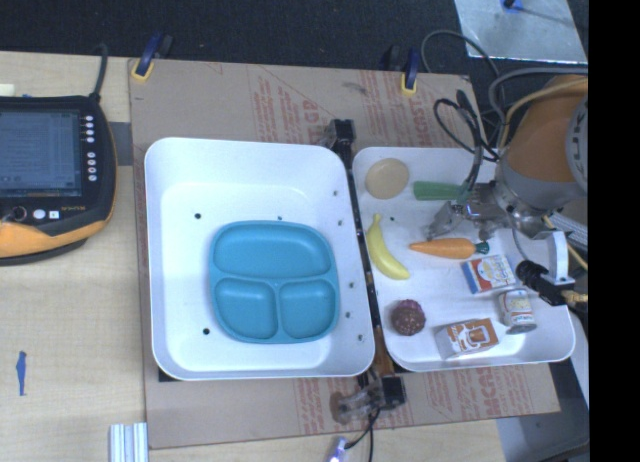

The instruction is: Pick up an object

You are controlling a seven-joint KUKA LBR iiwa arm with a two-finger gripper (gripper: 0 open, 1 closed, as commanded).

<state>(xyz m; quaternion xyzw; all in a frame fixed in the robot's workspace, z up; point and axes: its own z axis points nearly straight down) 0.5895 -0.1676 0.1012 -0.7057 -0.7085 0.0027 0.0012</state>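
The right bin holds several small items. An orange carrot lies across its middle, with a yellow banana to its left. A beige disc and a green piece sit at the far end. Near the front are a brown ball, a small can and two little cartons. My gripper hovers just above the carrot's far side, open, with nothing between its fingers. The arm's orange band rises at the right.
The left bin holds a blue divided tray. A tablet-like pendant rests on the bench at far left. Black cables loop behind the right bin. Clamps hold the cardboard sheet at the back.
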